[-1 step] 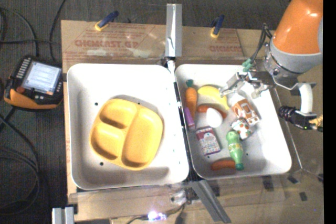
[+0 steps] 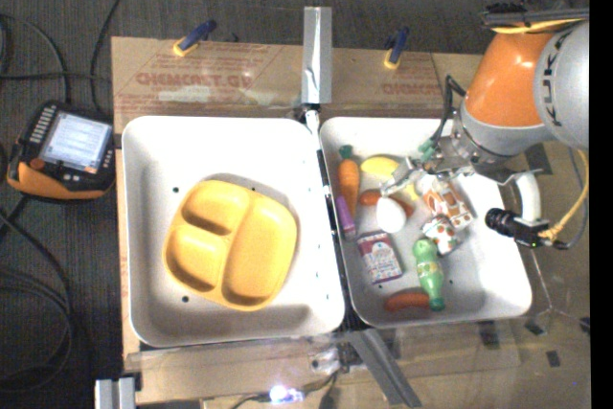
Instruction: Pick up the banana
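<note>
Banana (image 2: 379,167) sits at the back of the right bin (image 2: 498,297), a yellow shape just beside the carrot (image 2: 349,183) and touching or nearly touching the white egg (image 2: 391,214) in front of it. Jaws (image 2: 427,170) hang low over the clutter just right of the banana; cannot tell whether they are apart or together, the metal blurs into the items below. Nothing visibly held.

Risk, as a judgement: the pile is tight. Red-white carton (image 2: 447,214) lies right under the wrist, egg and carrot flank the banana, so a descent slightly off could land on the egg or carton instead, or pinch two things at once. Banana is partly hidden by the tool, so its long axis is hard to read; closing along that axis would likely slip off the curved skin. Nudging it against the bin's back wall could also wedge it.

Also in the right bin: green bottle (image 2: 428,271), red-label packet (image 2: 379,259), sausage (image 2: 408,302), purple marker (image 2: 344,214). Left bin (image 2: 144,302) carries a yellow tray (image 2: 233,242).

Both bins are white, shallow, on a cardboard-topped desk (image 2: 220,77) with blue-yellow clamps at the back edge. Dark carpet all around, loose cables, a teach pendant (image 2: 62,151) on the floor at left.
</note>
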Controlling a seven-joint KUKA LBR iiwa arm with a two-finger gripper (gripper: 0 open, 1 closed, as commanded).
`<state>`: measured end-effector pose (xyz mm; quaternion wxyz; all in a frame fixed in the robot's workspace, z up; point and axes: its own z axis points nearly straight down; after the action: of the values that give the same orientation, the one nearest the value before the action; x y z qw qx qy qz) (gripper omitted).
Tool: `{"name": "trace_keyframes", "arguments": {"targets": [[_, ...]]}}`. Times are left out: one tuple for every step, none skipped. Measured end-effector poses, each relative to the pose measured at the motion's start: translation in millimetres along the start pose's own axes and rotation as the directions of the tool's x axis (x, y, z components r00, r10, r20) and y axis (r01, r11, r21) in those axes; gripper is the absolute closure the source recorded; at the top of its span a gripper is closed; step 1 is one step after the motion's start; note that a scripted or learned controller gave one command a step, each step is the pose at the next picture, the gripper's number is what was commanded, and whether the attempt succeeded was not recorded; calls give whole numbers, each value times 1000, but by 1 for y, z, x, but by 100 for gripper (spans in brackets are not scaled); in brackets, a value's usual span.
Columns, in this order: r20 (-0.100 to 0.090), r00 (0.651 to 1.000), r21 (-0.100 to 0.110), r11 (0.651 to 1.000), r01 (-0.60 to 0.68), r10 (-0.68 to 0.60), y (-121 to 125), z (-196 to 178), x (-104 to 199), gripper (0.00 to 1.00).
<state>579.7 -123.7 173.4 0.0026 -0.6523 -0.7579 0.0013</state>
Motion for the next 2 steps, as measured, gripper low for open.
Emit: {"name": "trace_keyframes", "arguments": {"targets": [[3, 1000, -5, 1000, 0, 0, 40, 81, -19, 0], [1, 1000, -4, 1000, -5, 5, 39, 74, -19, 100]]}}
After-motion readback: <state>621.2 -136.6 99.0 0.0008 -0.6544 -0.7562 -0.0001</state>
